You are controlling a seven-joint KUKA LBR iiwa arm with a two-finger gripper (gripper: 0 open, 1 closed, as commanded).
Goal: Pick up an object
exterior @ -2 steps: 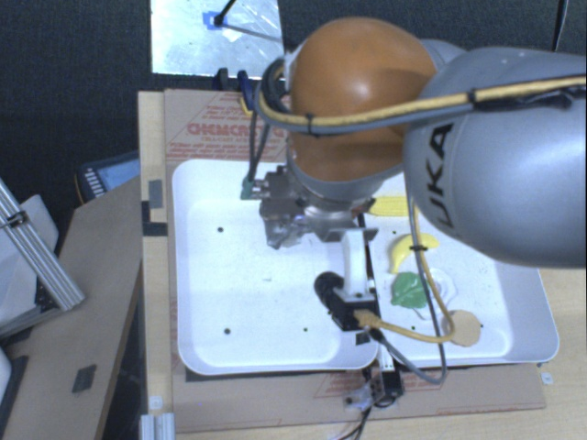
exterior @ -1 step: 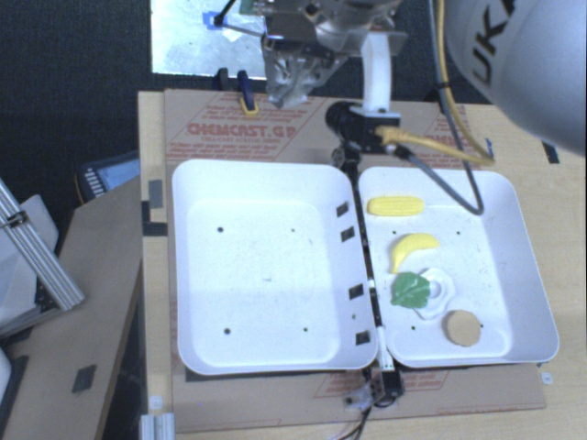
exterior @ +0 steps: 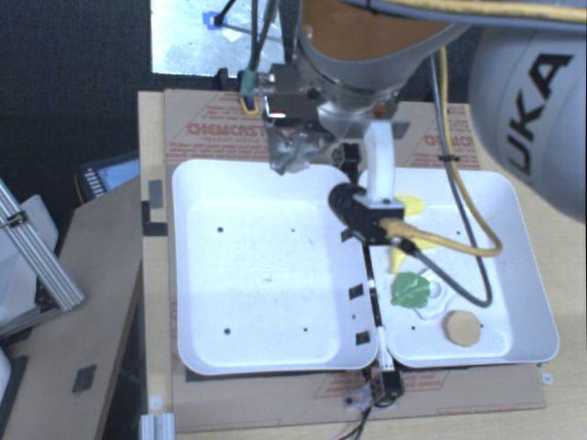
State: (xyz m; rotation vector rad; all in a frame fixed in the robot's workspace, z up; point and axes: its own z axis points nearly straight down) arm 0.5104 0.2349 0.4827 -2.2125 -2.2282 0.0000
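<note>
The arm (exterior: 367, 26) leans in over the back edge of the two bins. Its gripper (exterior: 292, 159) hangs above the left bin (exterior: 257, 273); how it's set, I cannot tell from here. In the right bin (exterior: 514, 273) sit a green leaf (exterior: 410, 290), a tan disc (exterior: 462, 328) and a yellow piece (exterior: 409, 207).

Worktop (exterior: 110, 246) carries printed cardboard sheet (exterior: 220, 126); two white bins, left (exterior: 197, 246) and right (exterior: 514, 246), side by side on it
</note>
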